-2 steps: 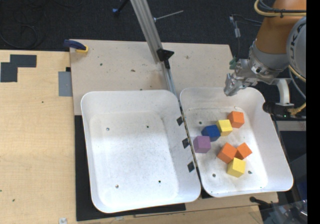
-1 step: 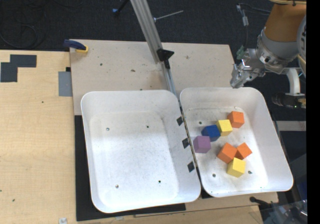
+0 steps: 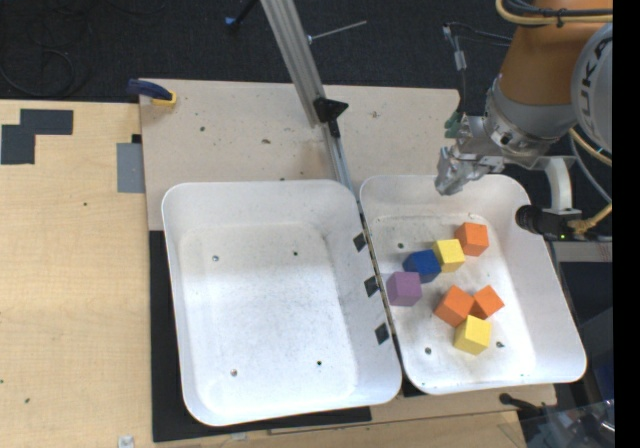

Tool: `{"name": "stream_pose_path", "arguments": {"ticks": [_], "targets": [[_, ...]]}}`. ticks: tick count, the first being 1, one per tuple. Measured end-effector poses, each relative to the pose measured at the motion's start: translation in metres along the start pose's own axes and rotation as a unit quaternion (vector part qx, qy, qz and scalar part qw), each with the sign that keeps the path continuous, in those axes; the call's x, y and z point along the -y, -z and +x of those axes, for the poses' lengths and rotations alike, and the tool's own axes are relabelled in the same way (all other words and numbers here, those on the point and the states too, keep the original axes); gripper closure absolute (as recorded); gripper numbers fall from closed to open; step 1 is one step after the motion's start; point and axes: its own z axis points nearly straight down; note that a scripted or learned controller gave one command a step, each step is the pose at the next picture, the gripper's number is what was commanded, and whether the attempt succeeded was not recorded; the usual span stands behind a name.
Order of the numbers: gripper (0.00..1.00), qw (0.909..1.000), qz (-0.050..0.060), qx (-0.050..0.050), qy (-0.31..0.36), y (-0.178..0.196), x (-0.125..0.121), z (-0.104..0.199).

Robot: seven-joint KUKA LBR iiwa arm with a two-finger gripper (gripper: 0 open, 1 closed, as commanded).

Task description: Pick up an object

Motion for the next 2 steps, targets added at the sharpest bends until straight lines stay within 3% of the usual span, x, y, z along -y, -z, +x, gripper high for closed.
{"name": "stream_pose_path", "arguments": {"ticks": [2], "targets": [[1.00,1.0000,0.000,0.000,0.000,0.000,0.037,0.106]]}}
